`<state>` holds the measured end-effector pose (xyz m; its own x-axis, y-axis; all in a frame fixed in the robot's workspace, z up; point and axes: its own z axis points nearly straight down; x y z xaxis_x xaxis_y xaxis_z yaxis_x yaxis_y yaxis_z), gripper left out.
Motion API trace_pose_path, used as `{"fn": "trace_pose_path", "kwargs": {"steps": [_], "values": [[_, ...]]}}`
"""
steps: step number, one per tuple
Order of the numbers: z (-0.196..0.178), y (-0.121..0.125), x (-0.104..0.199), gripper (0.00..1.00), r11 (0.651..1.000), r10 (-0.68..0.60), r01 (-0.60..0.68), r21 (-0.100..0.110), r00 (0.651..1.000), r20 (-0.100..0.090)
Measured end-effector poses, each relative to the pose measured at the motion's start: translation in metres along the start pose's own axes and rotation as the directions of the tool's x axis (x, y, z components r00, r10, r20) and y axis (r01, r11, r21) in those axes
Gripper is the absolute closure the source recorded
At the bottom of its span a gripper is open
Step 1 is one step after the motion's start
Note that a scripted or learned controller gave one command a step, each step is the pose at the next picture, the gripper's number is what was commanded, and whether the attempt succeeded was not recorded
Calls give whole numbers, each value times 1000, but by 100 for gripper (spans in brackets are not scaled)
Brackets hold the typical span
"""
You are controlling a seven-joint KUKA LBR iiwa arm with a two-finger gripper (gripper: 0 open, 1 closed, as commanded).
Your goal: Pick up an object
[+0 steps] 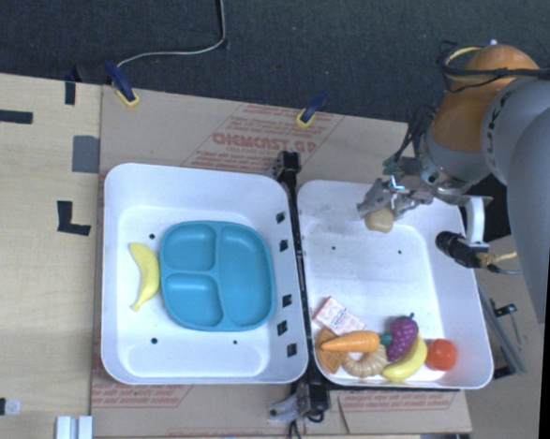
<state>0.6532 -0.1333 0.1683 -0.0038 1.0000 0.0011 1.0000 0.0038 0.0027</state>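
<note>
Risk: gripper, fingers closed on small tan object above the right bin's far end, has only a shallow top pinch, so obj may slip & drop.

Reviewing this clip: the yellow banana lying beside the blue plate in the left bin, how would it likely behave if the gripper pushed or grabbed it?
The banana looks like a moulded toy, so it is probably stiff and light. Its curved, smooth body may pivot or slide on the left bin floor when nudged, rather than roll. It lies right against the blue plate, so a finger may find little room on that side.
</note>
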Motion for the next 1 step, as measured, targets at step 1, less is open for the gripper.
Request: {"fn": "trace_pose_path", "kwargs": {"steps": [1], "values": [[-46, -12, 57, 100, 1000, 1, -1, 2, 1000, 0]]}}
